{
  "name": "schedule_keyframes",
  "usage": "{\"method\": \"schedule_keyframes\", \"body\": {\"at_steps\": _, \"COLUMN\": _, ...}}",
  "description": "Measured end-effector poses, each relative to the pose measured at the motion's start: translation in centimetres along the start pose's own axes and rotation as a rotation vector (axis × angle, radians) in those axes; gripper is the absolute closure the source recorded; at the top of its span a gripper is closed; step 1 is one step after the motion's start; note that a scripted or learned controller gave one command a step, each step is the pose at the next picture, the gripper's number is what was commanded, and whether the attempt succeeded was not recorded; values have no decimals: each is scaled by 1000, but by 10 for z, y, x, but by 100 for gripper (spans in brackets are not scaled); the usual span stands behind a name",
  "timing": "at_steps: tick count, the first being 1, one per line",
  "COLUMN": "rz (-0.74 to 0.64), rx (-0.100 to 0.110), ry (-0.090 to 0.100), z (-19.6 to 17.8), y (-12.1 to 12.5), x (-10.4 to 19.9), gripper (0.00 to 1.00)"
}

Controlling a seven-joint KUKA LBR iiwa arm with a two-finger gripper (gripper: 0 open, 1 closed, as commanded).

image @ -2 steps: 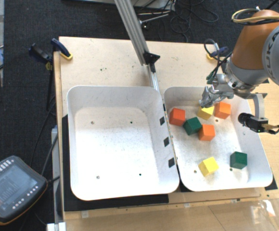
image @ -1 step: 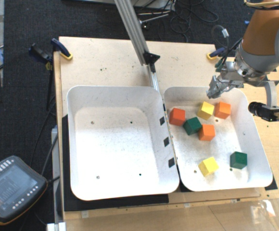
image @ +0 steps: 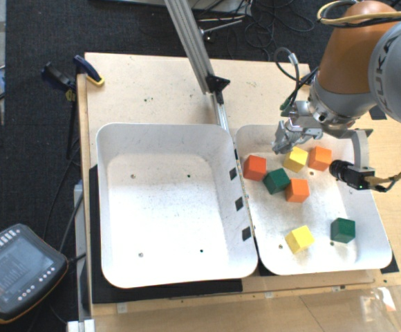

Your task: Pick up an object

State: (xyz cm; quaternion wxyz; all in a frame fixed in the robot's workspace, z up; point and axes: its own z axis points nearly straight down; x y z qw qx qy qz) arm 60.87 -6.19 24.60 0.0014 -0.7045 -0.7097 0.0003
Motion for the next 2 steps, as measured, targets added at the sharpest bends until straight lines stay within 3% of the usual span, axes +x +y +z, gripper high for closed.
{"method": "schedule_keyframes", "body": {"at_steps": 1, "rz": -1, "rx": 0, "ry": 0, "z": 14, "y": -12, "x": 54, "gripper": 100}}
{"method": "schedule_keyframes", "body": {"at_steps": 2, "rz": -1, "rx": -2, "ry": 1, "z": 3, "y": -23, "x": 106, "gripper": 100}}
